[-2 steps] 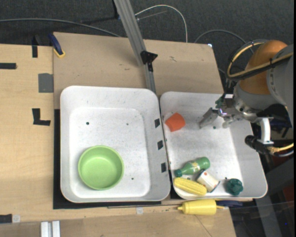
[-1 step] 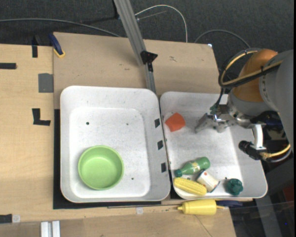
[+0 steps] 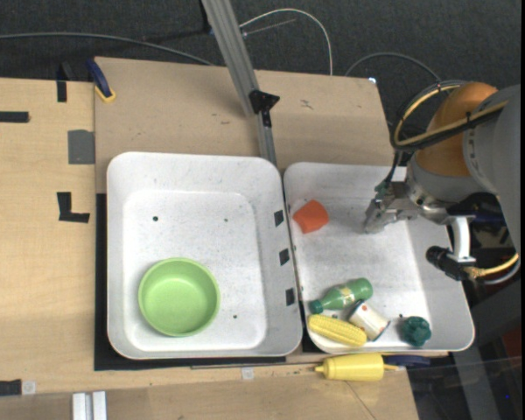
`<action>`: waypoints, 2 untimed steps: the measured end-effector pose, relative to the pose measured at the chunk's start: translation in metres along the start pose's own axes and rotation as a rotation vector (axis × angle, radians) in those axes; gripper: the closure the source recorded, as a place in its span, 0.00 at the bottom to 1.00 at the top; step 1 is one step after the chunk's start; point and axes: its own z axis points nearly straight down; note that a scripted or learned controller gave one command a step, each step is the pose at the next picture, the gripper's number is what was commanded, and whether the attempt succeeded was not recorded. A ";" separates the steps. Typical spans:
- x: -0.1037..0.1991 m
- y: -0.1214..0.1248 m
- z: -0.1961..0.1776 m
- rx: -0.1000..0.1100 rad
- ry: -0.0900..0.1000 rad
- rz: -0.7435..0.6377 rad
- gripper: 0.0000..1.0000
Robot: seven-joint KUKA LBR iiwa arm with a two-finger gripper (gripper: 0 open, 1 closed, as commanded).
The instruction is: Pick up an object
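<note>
Bins (image 3: 201, 169): white plastic by the look, faintly speckled, low sheen
Bench top (image 3: 35, 252): pale wood-like board, matt (black tape marks on it)
Bowl (image 3: 178, 297): green plastic, smooth, soft gloss
Bottle (image 3: 342, 295): green, glossy plastic
Corn (image 3: 337, 330): yellow, ribbed surface
Orange block (image 3: 311, 216): matt
Pole (image 3: 230, 38): grey metal, brushed look
Arm band (image 3: 451, 125): orange, glossy

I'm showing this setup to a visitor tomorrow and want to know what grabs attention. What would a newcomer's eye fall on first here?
Probably the bright green bowl, alone in the near left corner of the left bin. Next, the orange block at the far left of the right bin, with the gripper hovering just to its right. A cluster sits along that bin's near edge: a green bottle, a corn cob and a dark green object.
</note>
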 end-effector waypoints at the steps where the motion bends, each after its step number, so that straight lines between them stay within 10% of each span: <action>1: -0.002 0.001 -0.063 -0.007 -0.001 0.002 1.00; 2: -0.003 0.008 -0.125 -0.008 -0.001 0.001 1.00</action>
